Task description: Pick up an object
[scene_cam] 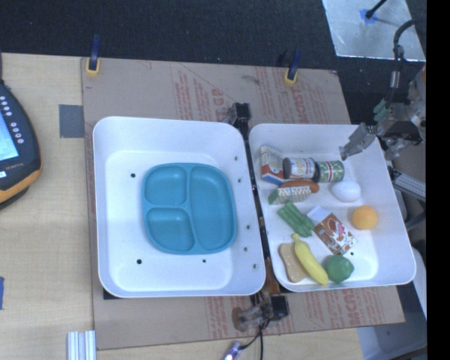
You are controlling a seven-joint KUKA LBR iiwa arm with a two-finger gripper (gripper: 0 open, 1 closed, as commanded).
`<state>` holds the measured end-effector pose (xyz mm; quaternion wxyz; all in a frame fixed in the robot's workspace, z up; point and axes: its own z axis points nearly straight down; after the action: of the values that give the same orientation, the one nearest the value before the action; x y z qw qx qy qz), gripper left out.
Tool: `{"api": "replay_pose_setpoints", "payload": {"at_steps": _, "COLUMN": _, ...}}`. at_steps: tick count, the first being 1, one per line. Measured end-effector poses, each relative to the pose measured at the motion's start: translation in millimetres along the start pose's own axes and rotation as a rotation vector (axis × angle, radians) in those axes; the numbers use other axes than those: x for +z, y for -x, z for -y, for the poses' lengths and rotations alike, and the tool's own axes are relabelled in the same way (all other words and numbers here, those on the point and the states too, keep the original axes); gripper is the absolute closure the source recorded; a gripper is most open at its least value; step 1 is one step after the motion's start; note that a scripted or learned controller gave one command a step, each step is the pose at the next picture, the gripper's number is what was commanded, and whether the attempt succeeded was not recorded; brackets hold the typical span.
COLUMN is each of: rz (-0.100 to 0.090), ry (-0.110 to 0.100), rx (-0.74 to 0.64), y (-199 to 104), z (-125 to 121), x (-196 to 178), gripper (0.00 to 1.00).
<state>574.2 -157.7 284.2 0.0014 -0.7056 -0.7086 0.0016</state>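
Observation:
The right bin [386, 193] holds several toy foods: a can lying on its side [315, 169], a white egg [346, 191], an orange [365, 217], a yellow banana [309, 259], a green round fruit [337, 268], a bread slice [289, 262], a green pod [295, 220], a small red and white box [334, 233] and a red packet [268, 164]. My gripper [360, 139] hangs over the bin's far right corner, above and to the right of the can and the egg. Nothing is seen in its grasp.
The left bin [120, 148] bears a blue divided plate [189, 206]. A teach pendant [4, 148] lies on the bench at far left. Clamps [94, 60] [291, 72] hold the cardboard sheet at the back edge.

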Motion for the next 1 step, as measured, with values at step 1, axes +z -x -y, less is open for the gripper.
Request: {"api": "replay_pose_setpoints", "payload": {"at_steps": 1, "rz": 0.000, "ry": -0.003, "rx": -0.001, "y": -32.8, "z": -15.1, "x": 116.6, "gripper": 0.00}}
